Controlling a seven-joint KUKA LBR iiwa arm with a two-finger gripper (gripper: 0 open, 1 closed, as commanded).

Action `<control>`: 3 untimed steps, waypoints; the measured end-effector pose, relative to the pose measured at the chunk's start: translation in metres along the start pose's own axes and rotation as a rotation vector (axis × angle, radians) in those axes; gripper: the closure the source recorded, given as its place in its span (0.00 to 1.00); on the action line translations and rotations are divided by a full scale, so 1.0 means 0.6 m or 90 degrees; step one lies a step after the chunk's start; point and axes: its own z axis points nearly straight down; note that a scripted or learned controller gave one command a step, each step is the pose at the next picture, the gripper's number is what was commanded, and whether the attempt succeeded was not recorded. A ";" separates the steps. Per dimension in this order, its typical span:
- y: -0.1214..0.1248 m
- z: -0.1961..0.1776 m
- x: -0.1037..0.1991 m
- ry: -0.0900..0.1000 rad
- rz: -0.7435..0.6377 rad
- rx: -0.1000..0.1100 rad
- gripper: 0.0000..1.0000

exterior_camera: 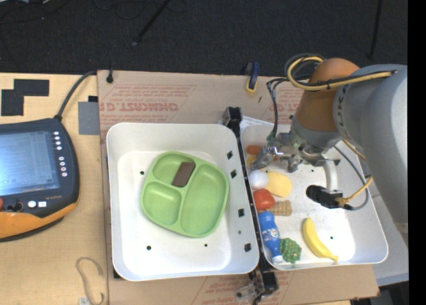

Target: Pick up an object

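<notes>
Claw (278, 157) hovered over crowded toys; whether it was apart or together, I couldn't tell; the lemon (279, 184) might slip.

A teach pendant (33, 174) is lying at nine o'clock, its lit screen (23, 160) glowing pale blue, and its black cable (73, 94) is curving up toward eleven o'clock. Black blocky shapes (23, 94) are sitting on the bench just above it, at ten o'clock. A printed cardboard sheet (160, 97) is lying beneath the two white bins, the left bin (120, 244) and the right bin (373, 244) sitting side by side. A blue clamp (252, 77) is gripping the sheet's far edge at one o'clock. A thin cord loop (90, 277) is resting at seven o'clock.
</notes>
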 end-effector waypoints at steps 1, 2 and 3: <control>0.001 -0.022 -0.002 0.000 0.002 -0.001 1.00; -0.012 -0.119 -0.014 -0.001 0.006 -0.005 1.00; -0.013 -0.190 -0.017 -0.001 0.005 -0.005 1.00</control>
